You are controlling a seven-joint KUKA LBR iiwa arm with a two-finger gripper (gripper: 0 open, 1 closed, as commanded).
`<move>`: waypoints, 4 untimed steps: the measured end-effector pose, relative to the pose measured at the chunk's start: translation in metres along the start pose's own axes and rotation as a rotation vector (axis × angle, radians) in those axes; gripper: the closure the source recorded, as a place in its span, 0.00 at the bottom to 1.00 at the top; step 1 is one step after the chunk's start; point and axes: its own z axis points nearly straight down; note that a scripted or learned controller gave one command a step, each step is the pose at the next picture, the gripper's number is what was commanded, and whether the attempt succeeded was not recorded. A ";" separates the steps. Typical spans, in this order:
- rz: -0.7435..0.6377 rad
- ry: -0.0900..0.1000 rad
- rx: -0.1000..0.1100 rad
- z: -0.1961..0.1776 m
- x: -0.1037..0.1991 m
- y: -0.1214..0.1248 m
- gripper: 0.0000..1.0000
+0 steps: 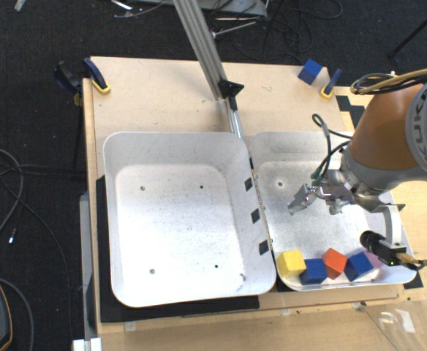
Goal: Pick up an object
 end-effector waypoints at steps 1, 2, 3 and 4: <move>0.000 0.000 0.005 0.058 -0.006 -0.018 0.00; -0.010 -0.003 -0.015 -0.036 0.028 0.089 0.00; -0.002 -0.002 0.001 -0.031 0.023 0.063 0.00; -0.001 -0.001 0.001 -0.031 0.030 0.044 0.00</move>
